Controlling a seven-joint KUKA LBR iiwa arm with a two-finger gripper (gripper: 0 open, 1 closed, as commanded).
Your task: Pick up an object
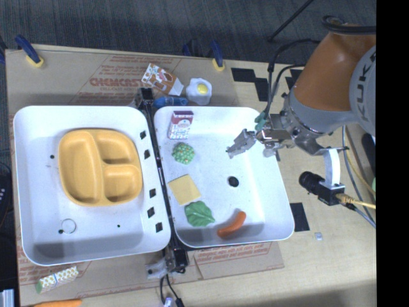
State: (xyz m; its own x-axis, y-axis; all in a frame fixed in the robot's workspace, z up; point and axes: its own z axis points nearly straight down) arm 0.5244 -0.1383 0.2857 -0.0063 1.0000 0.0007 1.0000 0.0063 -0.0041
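The right bin [273,190] holds a red and white carton [181,124], a round green item [183,153], a yellow cheese slice [184,188], a green leaf [199,213] and an orange sausage [231,224]. A small black piece [233,182] lies near the bin's middle right. My gripper [240,144] hangs over the upper right part of this bin, to the right of the round green item and up from the black piece. I see nothing held in it.
The left bin [32,190] carries a yellow divided tray [101,166]. Behind the bins lie a snack packet [156,77], a blue item [169,100] and a white and yellow egg [199,89]. A wrapped packet [57,279] rests at the front left.
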